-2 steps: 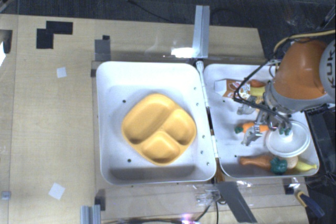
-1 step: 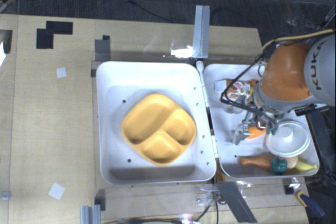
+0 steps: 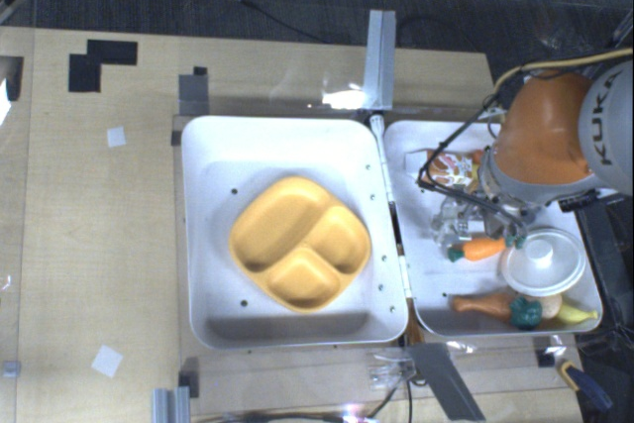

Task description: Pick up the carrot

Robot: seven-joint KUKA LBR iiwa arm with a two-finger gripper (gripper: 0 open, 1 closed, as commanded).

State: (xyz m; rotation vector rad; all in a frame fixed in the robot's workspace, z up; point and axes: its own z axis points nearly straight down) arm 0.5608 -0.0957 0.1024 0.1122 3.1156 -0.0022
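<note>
So the carrot (image 3: 481, 251) is lying on its side in the right bin (image 3: 421, 213), green tip pointing toward 9 o'clock, orange body running toward 3 o'clock. It's tucked right against a white round lidded container (image 3: 541, 262) that sits at about 3 o'clock from it, which makes this a cramped spot for a pick.

The arm (image 3: 543, 129) comes in from the right, its orange band hanging over the upper part of that bin. The hand (image 3: 458, 225) hangs just above and to the 10 o'clock side of the carrot, close to the green end. It's a blur of shiny metal from this angle, so whether it's wide or narrow is honestly impossible to tell, and nothing shows the carrot pinched between anything. Looks like it's lining up for the grab, not carrying yet.

Other clutter: a colourful packet (image 3: 458, 169) at 12 o'clock from the hand, partly under the arm, and along the bin's bottom wall a brownish drumstick-looking toy (image 3: 482, 305), a teal thing (image 3: 525, 313) and a yellow piece (image 3: 575, 314).

The left bin (image 3: 203, 243) holds a yellow divided plate (image 3: 300, 242) in the middle, well apart from the action on the counter (image 3: 89, 243).
</note>
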